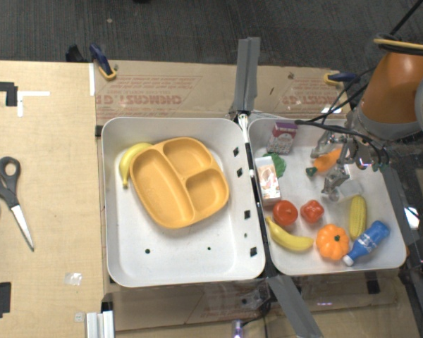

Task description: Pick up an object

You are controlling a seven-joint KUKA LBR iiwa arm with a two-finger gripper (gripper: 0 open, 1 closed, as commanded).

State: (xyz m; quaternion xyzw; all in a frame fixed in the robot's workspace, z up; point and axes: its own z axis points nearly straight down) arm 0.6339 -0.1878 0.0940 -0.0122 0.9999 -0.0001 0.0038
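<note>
Your claw (335,182) low in the right bin (391,263), beside the carrot (326,162), above the yellow squash (357,215), grip state impossible to tell, divided plate (179,182) in the left bin (127,259)

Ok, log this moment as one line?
gripper: low in right bin | carrot beside it | grasp: unconfirmed | left bin: yellow tray, banana

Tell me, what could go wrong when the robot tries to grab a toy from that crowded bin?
1. The gripper hangs over the right white bin, where the small orange carrot-like toy, two red tomatoes and yellow corn cob lie close together, so it might nudge neighbours or grab two.
2. The round orange pumpkin and blue plastic bottle could roll or slip away.
</note>
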